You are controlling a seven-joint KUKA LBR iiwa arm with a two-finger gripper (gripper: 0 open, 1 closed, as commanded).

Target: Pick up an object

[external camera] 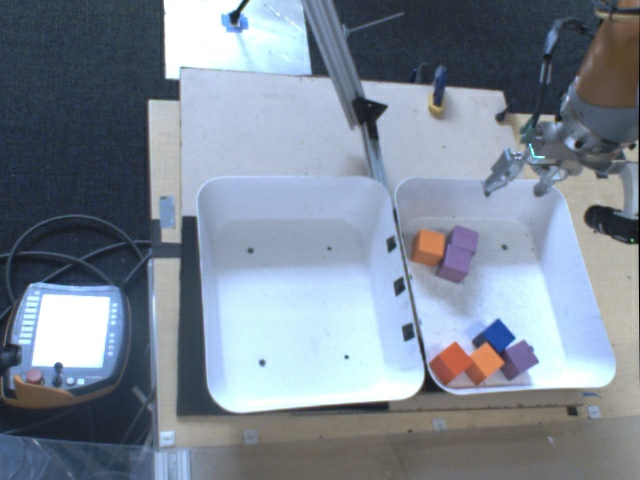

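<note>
The right bin (575, 268) holds two clusters of blocks. Near its back sit an orange block (429, 247) and a purple block (458, 253), touching. At its front lie orange blocks (462, 362), a blue block (494, 334) and a purple block (520, 359), packed together. My gripper (521, 175) hangs over the bin's back rim, well above and to the right of the back cluster. Its two fingers are spread apart with nothing between them.
The left bin (215, 268) stands beside the right one, with a metal pole (340, 58) slanting over their shared back corner. A teach pendant (62, 343) lies at the far left. A yellow and blue clamp (438, 93) sits on the board behind.
</note>
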